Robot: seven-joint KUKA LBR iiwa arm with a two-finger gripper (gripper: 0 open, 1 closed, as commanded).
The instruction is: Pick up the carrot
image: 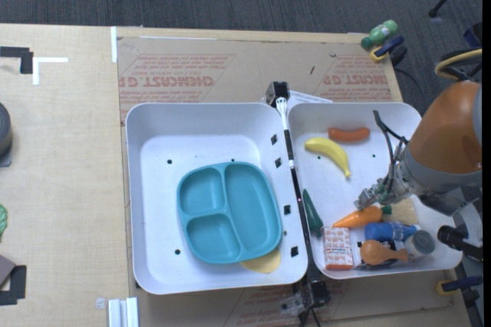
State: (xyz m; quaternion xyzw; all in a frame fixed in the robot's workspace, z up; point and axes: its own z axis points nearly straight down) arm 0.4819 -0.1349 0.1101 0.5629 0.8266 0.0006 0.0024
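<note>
Two white bins [146, 164] sit side by side on brown cardboard. The right bin is crowded along its near edge; its far half holds a curved yellow banana [331, 153] and a sausage [349, 135], with bare floor between them and the near clutter. The left bin holds a smooth teal tray [229, 212] with three compartments, bare floor around it. The carrot [355, 218], orange, tapered, tip pointing left, lies in the right bin's near half, just beside a blue bottle [391, 232] and a small printed box [337, 247]. The gripper [377, 193] is at the carrot's thick end; jaw opening cannot be told, and no grasp is visible.
</note>
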